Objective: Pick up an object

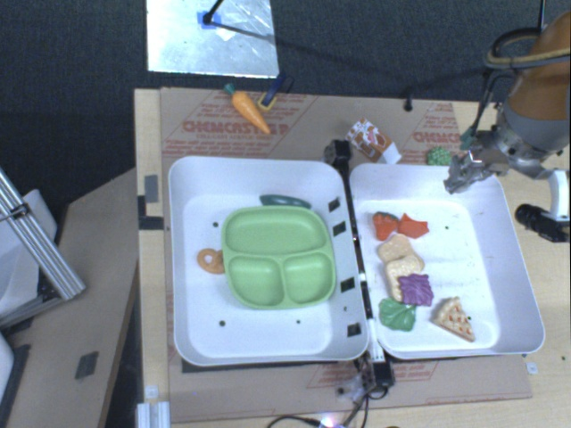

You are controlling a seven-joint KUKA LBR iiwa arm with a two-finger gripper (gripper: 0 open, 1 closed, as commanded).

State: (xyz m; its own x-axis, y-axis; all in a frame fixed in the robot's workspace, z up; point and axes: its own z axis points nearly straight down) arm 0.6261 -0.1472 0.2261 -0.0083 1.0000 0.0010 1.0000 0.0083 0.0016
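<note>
Arm (535, 105): grey metal wrist housing, orange band above the claw (457, 178); dark cable looping over the band; claw small, grey metal.

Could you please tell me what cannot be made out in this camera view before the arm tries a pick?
- Gripper: small and blurred, so its state cannot be told.
- Dark green item: mostly hidden behind the green plate.
- Arm: cut off by the right edge.
- Small packet on the bench above the right bin: print too small to read.
</note>
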